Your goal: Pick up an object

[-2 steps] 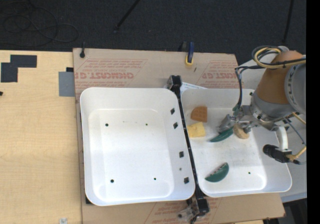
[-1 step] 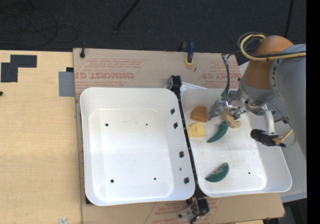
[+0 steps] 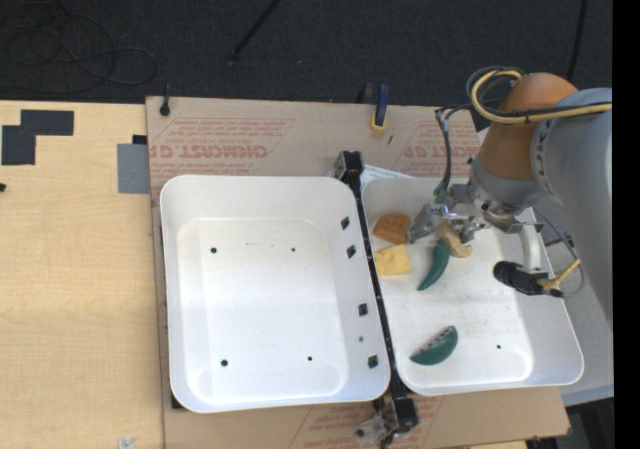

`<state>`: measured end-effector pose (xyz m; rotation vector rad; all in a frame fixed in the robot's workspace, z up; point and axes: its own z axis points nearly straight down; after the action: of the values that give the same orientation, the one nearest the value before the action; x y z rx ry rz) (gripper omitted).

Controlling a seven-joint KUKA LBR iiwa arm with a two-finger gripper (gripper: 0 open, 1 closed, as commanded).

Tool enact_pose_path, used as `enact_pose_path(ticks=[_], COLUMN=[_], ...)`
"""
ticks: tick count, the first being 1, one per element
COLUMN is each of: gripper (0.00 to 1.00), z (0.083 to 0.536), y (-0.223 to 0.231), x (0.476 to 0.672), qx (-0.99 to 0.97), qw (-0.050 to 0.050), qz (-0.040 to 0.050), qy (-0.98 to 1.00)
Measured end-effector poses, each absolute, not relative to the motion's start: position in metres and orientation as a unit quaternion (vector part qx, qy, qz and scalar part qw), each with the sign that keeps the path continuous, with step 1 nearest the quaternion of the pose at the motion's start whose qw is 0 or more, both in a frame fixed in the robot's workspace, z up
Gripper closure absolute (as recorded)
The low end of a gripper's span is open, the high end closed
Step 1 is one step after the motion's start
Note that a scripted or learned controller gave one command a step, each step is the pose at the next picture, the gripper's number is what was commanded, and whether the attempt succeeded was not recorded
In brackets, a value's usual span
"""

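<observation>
My gripper (image 3: 448, 226) hangs low over the back middle of the right bin (image 3: 520, 362). Just under it lies a dark green curved piece (image 3: 434, 266), with a small tan object (image 3: 459, 246) touching its upper end. A brown chunk (image 3: 392, 228) lies left of the gripper, and a yellow block (image 3: 393, 261) rests in front of that chunk, near the divider. A green wedge-shaped slice (image 3: 436, 347) sits apart, toward the bin's front. Nothing visibly hangs from the gripper.
The left bin (image 3: 180, 237) stands beside the right one, separated by a black hinged strip (image 3: 362, 267). Both rest on a cardboard sheet (image 3: 250, 142). The grey arm with its orange band (image 3: 535, 102) comes in from the right, over the right bin's back corner.
</observation>
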<state>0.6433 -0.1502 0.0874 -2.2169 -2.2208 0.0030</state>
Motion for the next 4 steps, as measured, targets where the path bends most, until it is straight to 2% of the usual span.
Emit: enact_pose_path(ticks=[1, 2, 3, 4], gripper=[0.0, 0.0, 0.0, 0.0], z=[0.087, 0.088, 0.087, 0.088], y=[-0.177, -0.152, -0.179, -0.146], x=[0.593, 0.646, 0.586, 0.646], qx=[-0.708, -0.706, -0.708, -0.706], qw=[0.002, 0.0, 0.003, 0.0], qz=[0.002, -0.0008, 0.0021, -0.0009], qy=[-0.706, -0.708, -0.706, -0.709])
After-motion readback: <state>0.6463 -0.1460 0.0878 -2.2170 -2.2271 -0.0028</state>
